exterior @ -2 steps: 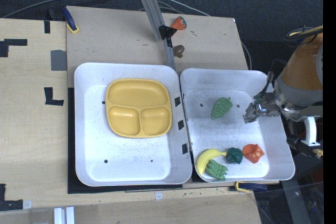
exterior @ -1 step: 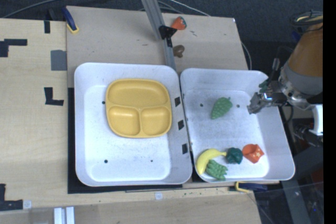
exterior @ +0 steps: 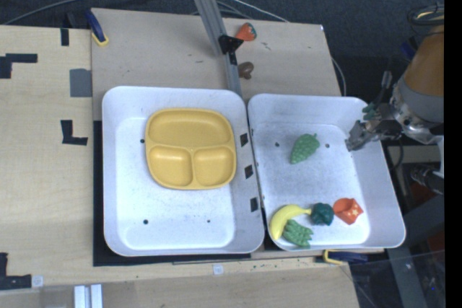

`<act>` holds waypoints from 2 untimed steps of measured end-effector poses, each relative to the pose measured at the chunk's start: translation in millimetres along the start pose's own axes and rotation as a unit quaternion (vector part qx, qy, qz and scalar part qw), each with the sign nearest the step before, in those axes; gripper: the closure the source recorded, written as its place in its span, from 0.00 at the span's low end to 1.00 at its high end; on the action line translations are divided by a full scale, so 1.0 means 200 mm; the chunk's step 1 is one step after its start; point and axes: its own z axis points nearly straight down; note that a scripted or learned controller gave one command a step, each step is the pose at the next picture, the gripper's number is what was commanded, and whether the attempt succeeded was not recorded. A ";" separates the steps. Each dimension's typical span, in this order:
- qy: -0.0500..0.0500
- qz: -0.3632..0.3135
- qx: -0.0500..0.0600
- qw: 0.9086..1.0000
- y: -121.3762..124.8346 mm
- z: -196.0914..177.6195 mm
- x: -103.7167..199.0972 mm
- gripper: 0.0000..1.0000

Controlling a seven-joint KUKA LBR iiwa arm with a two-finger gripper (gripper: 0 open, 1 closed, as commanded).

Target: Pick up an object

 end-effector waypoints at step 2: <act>0.001 -0.002 0.002 1.000 -0.01 0.08 0.56 1.00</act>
